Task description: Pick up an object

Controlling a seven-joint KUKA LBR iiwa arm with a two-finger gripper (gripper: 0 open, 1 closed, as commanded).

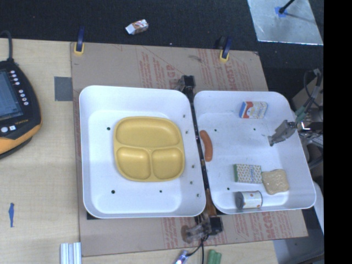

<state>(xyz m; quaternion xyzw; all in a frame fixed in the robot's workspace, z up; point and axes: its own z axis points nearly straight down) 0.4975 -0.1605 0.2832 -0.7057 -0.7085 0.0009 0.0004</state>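
The task is at its beginning, as far as I can judge: nothing is lifted yet. All the small objects lie on the floor of the right bin (220, 106). A red and white carton (253, 110) lies near the far wall. A sausage (206, 145) lies along the left wall, close to the seam between the bins. A green packet (248, 173) and a tan sponge-like piece (275, 181) lie just beside each other in the near part, and a small can (248, 199) lies on its side in front of them. The left bin (93, 147) carries a yellow divided plate (148, 148).

The gripper (280, 132) comes in from the right edge, over the right side of the right bin, apart from every object. It looks tilted, with its tip pointing towards the bin's middle. Whether the jaws are spread or pressed together I cannot tell; the tip is too small and dark. No object is seen between them. What is left, I think, is the whole pick: choose an object, descend, close, lift.
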